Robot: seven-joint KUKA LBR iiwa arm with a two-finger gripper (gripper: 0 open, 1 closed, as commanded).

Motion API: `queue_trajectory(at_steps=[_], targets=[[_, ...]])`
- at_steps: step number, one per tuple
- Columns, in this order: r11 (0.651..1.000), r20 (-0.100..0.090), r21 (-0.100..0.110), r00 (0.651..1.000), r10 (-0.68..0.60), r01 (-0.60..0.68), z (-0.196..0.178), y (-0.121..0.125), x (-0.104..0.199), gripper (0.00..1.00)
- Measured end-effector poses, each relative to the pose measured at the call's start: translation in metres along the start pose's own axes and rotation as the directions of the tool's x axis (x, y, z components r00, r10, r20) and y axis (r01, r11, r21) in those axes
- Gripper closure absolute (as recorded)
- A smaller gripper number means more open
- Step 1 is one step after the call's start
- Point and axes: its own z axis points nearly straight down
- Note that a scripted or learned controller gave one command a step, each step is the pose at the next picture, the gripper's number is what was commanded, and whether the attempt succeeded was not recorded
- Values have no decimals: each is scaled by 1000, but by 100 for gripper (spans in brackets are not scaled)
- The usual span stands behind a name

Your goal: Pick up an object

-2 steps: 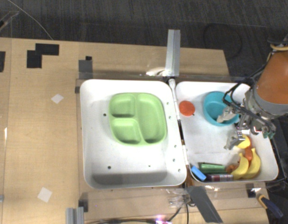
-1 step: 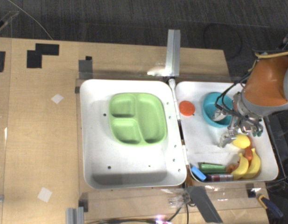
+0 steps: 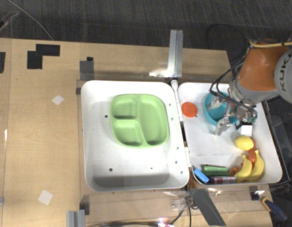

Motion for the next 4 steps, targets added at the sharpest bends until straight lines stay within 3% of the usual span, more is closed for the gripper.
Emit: queue_trajectory(at_steps=[1, 2, 3, 4], targets=[[993, 6, 5, 993, 117, -117, -2, -41, 72, 0], [997, 7, 4, 997, 82, -82, -1, -58, 39, 0], [986, 5, 1, 986, 168, -168, -1, -30, 11, 0], [979, 5, 3, 979, 203, -203, -2, -57, 66, 0]])
